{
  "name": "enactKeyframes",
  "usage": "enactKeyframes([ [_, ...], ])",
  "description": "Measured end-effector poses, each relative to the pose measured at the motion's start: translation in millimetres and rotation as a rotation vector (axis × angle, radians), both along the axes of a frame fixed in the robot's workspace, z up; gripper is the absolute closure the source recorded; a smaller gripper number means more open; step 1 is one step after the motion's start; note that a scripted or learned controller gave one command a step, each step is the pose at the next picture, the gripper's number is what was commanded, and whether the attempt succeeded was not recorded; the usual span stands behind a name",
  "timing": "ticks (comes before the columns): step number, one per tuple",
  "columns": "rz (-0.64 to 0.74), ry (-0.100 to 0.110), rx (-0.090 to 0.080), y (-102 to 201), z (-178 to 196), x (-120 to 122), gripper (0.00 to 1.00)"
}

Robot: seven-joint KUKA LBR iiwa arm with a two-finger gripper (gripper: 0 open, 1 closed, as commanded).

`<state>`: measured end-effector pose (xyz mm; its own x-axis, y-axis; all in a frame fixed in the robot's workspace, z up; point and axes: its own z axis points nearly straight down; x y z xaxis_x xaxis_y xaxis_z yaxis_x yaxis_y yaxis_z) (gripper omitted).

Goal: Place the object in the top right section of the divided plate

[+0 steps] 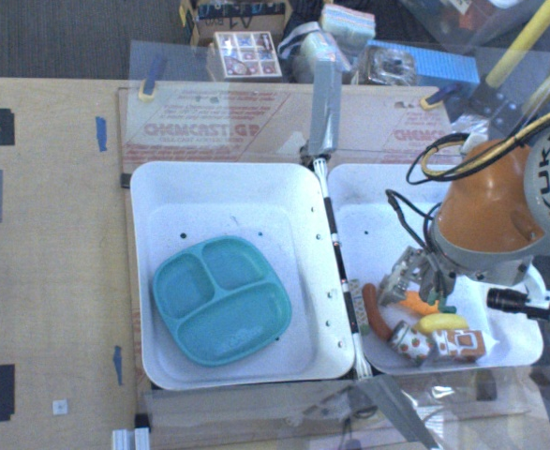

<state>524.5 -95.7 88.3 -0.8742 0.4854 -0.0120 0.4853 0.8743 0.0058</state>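
— Status? End effector (415, 284) low in right bin (368, 204), over orange carrot (413, 301); grip state impossible to tell.

— Risk? Crowded toys: hot dog (376, 309), yellow piece (441, 322) touching close. Could snag wrong item, or nothing. Teal divided plate (220, 298) waiting in left bin (162, 195).

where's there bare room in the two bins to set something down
Left bin: white floor borders the teal divided plate, widest toward the far wall. Right bin: the far half is bare. Its near end is crowded with toys under the gripper.
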Motion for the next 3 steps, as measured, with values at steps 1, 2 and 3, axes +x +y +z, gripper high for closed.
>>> enactKeyframes([
  [1,0.173,0.009,0.000,68.8,96.9,43.8,1.00],
  [2,0.579,0.012,-0.002,117.3,96.9,34.3,1.00],
  [3,0.902,-0.001,-0.006,203.6,32.7,52.6,1.00],
])
